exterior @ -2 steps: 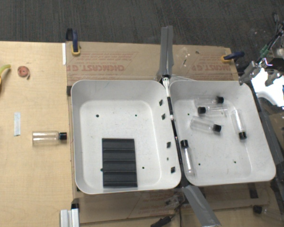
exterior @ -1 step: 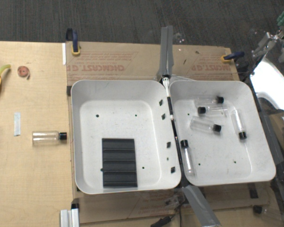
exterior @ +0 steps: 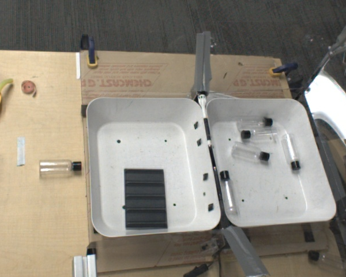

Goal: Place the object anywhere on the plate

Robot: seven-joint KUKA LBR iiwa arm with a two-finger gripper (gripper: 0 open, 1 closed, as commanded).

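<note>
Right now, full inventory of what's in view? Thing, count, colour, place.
Bins: 2, white, side by side on the bench.
Ridged plate: 1, dark grey, left bin, near front.
Capped vials: 5, clear with black caps, right bin; one lies along its left wall.
Loose vial: 1, clear with black cap, on the bench left of the bins.
Cardboard sheet: 1, brown, under the bins.
Clamps: 2, blue and yellow, rear cardboard corners.
Small disc: 1, reddish, far left.
Arm: part, white-grey, right edge.

loose vial (exterior: 60,167) on the bench (exterior: 40,224)
</note>
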